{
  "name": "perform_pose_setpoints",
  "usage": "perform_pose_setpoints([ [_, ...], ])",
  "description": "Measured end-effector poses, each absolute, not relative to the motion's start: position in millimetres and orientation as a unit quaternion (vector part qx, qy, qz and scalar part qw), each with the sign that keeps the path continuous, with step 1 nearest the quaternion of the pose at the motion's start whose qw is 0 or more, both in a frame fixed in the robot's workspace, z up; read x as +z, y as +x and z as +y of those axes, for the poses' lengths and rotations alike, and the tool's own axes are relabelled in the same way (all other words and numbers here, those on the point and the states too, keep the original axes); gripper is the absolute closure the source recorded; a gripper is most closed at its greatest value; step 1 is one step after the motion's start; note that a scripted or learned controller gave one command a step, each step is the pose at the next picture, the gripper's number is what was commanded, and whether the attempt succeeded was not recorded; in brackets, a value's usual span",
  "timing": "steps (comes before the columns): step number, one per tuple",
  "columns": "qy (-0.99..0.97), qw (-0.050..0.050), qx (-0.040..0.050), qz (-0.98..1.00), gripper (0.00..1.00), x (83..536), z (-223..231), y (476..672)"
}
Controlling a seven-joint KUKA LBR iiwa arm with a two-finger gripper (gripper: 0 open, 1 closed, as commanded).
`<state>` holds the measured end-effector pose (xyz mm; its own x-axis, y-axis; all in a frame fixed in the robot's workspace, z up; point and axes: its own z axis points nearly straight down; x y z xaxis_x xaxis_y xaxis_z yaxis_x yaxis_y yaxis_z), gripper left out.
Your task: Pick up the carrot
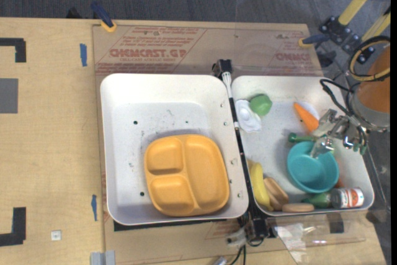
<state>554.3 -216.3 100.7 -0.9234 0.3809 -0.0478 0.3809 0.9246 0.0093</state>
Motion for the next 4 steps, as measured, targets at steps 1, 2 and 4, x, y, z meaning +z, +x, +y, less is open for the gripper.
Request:
perform_pose_setpoints([
  [1, 0.175, 0.036, -0.0016, 0.984, 1.0, 105, -159, 519.0],
  [2, 0.142, 0.01, 0.0011, 0.99, 1.0, 197, -110, 532.9],
  [4, 0.363, 0.0, 0.0005, 0.932, 1.0, 214, -83, 590.2],
])
